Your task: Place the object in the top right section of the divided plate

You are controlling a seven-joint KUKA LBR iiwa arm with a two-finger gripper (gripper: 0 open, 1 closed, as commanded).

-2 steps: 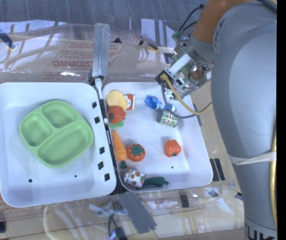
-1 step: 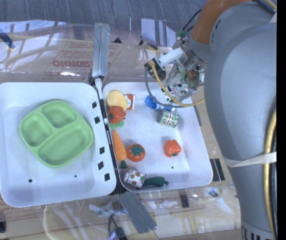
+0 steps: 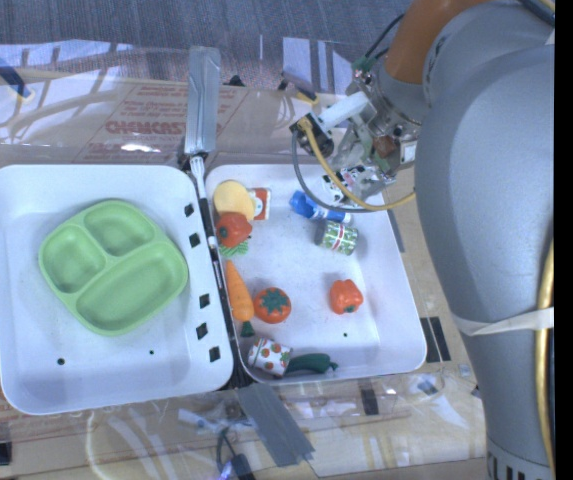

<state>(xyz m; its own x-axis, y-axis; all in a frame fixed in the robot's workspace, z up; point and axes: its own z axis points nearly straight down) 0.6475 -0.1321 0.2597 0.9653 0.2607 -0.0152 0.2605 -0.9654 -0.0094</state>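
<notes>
Plate (image 3: 113, 265), green, divided, left bin (image 3: 6, 298); toys in right bin (image 3: 391, 308); gripper (image 3: 351, 173) at upper right, whose grip I cannot tell.

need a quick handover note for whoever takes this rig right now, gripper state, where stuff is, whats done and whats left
Gripper: above the far edge of the right bin; cannot tell whether it is open or shut, and nothing shows between its fingers.
Divided plate: green, in the left bin, nothing in its sections.
Toy foods all lie in the right bin: carrot, tomato, orange pepper, small can, blue piece.
Done: nothing placed.
Left: pick an object, carry it over, set it in the plate's top right section.
</notes>
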